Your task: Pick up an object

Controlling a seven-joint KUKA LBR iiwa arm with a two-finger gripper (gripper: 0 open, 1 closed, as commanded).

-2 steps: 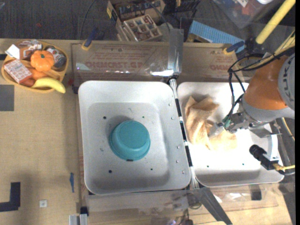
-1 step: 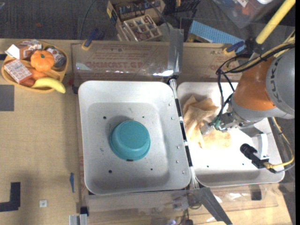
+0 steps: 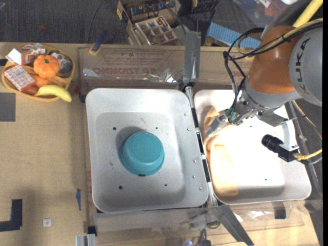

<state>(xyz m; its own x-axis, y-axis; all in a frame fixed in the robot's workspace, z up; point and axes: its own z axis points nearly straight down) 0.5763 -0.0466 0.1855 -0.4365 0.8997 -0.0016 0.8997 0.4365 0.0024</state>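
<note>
I read "KUKA" on the arm (image 3: 302, 60). One teal bowl (image 3: 142, 153) sits left of my end effector (image 3: 230, 118); its grip I cannot tell.

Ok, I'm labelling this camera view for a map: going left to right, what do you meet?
Basket of toy food → left bin holding a teal bowl → right bin → gripper → orange band of the arm.
</note>
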